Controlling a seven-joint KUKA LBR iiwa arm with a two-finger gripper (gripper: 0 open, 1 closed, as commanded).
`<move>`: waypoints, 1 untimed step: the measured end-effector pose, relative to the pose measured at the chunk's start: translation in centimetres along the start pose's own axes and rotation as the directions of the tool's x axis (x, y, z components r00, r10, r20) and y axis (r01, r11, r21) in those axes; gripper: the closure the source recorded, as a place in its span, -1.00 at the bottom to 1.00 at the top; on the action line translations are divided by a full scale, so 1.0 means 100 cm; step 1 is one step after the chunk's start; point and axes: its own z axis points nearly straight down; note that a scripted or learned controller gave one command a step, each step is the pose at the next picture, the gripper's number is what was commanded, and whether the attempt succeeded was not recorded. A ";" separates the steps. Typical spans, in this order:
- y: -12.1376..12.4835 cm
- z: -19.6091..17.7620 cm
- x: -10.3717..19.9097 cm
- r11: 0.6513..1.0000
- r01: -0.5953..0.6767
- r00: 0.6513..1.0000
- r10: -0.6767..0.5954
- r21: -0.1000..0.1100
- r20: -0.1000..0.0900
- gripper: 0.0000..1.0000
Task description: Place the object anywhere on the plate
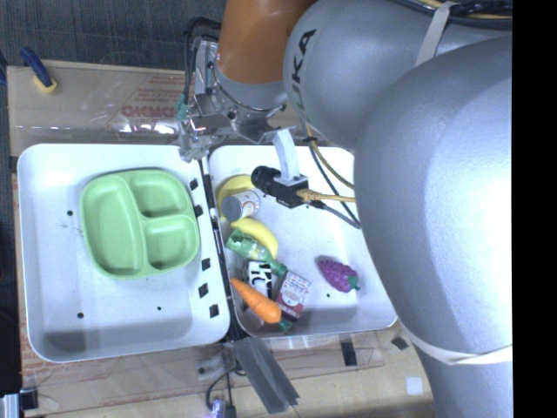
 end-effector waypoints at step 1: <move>-0.033 -0.049 0.030 0.961 0.277 0.961 -0.277 -0.005 0.000 1.00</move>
